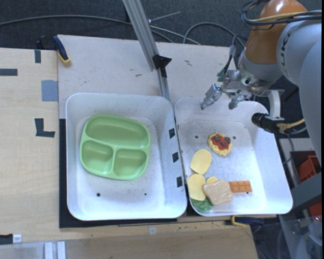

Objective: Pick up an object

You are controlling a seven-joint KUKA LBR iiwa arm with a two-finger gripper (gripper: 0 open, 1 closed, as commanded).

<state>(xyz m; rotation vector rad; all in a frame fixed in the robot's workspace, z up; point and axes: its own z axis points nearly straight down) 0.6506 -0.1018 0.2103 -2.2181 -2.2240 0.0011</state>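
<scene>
Open claw over right bin's far rim

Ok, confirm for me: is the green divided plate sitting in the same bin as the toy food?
No, the green divided plate lies in the left bin, while the toy food lies in the right bin.

The arm runs out of frame at the right edge, so its base goes unseen. A green item lies mostly hidden under the bread slice and a yellow piece. The pole is cut off at the top edge. The table continues past the left edge.
</scene>
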